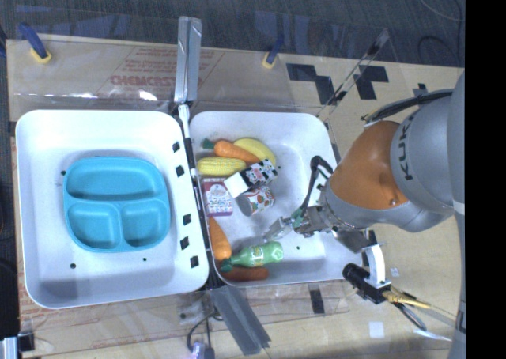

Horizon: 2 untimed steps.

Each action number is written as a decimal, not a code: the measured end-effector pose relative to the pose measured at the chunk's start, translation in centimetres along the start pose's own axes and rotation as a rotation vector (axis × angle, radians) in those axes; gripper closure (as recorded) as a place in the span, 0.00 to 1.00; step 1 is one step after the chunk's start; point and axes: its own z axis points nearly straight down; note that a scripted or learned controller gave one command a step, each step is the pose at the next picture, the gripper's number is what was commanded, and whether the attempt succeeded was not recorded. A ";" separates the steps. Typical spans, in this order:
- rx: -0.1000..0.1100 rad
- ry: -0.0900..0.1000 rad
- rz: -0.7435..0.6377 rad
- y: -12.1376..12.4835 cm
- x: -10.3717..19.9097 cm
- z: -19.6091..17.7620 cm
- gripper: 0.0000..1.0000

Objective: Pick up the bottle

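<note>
The green bottle [259, 254] lies on its side near the front edge of the right bin [315, 123], its white cap pointing left. A red and orange toy [245, 273] lies just in front of it. My gripper [287, 225] hangs low in the right bin, just behind and to the right of the bottle, close to it. Nothing shows in its grasp. The grey arm with its orange band [371, 175] covers the bin's right side.
Behind the bottle lie a carrot [219, 239], a red packet [217, 196], small cartons [256, 201], corn [220, 166], another carrot [235, 149] and a banana [256, 146]. The left bin [32, 191] holds a blue divided tray [117, 201].
</note>
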 end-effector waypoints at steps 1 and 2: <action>-0.008 -0.003 -0.196 1.0 5.2 -0.1 0.00; -0.003 -0.004 -0.083 3.5 7.9 -0.1 0.00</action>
